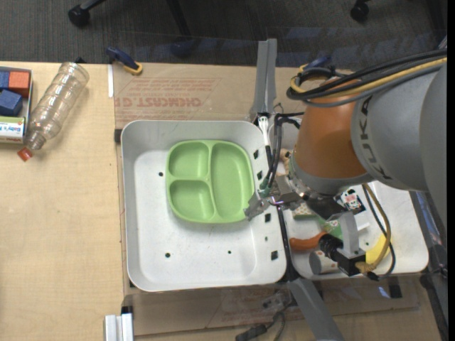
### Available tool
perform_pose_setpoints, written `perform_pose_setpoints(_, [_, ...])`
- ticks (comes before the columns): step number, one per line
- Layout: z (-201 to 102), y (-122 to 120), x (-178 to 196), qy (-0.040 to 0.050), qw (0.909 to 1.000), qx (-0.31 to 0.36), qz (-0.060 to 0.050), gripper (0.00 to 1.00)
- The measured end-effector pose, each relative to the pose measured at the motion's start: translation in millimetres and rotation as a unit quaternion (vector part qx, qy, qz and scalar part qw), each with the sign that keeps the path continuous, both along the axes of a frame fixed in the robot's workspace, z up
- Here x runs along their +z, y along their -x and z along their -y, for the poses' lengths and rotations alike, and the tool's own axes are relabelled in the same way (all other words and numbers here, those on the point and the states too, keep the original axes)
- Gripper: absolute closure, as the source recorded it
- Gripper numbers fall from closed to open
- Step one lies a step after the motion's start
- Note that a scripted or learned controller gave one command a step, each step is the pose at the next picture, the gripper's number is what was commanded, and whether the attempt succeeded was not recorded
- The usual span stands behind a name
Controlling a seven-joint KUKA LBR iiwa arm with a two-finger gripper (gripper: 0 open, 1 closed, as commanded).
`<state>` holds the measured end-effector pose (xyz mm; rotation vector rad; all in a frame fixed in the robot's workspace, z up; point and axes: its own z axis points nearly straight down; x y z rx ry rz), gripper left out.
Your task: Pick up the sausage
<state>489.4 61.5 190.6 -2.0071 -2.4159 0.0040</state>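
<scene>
Wooden bench surface (64,212) is carrying two shallow white bins side by side, with brown cardboard (185,94) lying under and behind them. Dark carpet and office-chair bases are showing along the top edge. Reaching in from the right, the grey arm (405,126) with its orange band (328,137) is covering most of the right bin (412,254) and is hanging over the divide between the two bins. The left bin (142,212) is holding a green divided plate (210,182) with three compartments, lying flat toward the bin's upper right part. A clear plastic bottle (55,101) is lying on its side on the bench at upper left, next to a box of coloured blocks (14,101). The gripper (266,199) is sitting just at the plate's right edge; whether its grasp is released or clenched cannot be told. The sausage (307,243), a small orange-red piece, is lying in the right bin under the wrist, apart from the gripper.
</scene>
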Motion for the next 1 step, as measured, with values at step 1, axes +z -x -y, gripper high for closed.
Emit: perform_pose_setpoints(1, [-48.3, -2.4, 10.5, 0.0015, 0.9645, -0.264, 0.0, 0.0])
